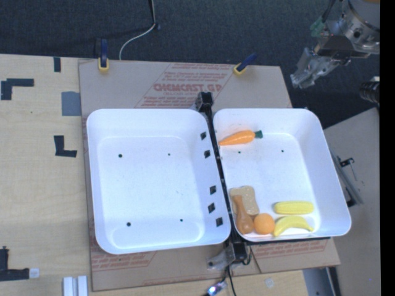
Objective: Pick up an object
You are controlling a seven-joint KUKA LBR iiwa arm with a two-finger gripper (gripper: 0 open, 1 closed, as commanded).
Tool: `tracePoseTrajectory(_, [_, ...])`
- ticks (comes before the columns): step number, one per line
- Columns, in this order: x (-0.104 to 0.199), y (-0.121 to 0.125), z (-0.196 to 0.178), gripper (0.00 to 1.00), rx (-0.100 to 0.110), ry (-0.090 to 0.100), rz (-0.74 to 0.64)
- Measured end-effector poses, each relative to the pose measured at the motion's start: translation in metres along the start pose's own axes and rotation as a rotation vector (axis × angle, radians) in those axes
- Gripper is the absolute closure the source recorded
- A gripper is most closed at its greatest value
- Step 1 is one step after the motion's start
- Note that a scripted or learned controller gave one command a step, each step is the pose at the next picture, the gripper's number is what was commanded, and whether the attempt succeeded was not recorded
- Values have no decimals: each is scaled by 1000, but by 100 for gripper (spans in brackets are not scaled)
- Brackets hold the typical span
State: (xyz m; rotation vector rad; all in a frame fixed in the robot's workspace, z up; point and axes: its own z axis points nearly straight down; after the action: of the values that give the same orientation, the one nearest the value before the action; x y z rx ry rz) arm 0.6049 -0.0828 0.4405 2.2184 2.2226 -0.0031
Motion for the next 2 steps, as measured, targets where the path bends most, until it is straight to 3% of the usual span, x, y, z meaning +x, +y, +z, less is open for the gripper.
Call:
tracePoseTrajectory(1, [71, -5, -76, 100, -9, 4, -7])
tracePoseTrajectory(2, [174, 12, -95, 100, -2, 5, -10])
